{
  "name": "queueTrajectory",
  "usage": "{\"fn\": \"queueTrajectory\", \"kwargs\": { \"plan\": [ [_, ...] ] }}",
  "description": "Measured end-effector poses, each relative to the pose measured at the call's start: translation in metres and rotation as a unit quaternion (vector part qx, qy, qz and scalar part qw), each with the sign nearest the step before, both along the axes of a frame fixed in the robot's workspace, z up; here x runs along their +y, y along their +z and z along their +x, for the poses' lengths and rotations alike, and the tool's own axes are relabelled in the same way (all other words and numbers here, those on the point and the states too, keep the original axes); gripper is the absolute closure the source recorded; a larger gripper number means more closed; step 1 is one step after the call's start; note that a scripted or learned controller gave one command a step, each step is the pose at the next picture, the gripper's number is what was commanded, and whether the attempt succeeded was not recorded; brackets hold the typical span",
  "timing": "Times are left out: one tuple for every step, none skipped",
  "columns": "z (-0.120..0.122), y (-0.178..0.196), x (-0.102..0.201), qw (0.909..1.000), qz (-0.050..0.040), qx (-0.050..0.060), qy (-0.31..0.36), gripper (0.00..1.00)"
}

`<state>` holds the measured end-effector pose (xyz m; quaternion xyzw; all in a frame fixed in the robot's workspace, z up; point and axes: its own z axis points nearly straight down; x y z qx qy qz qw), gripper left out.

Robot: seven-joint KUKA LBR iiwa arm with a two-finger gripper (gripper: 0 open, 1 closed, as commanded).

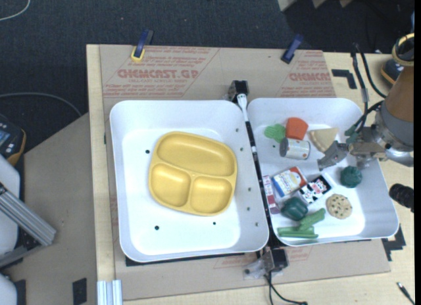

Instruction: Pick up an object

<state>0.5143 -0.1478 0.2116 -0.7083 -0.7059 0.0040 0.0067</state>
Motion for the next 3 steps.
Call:
{"fn": "queueTrajectory", "kwargs": {
  "plan": [
    [0.003, 0.007, 0.000, 1.0000, -0.0014, -0.007, 0.002, 0.00],
    [0.005, -0.047, 0.011, 1.0000, -0.0002, -0.004, 0.002, 0.00],
    [0.013, -0.099, 0.006, 1.0000, -0.0007, -0.004, 0.002, 0.00]
  ]
}}
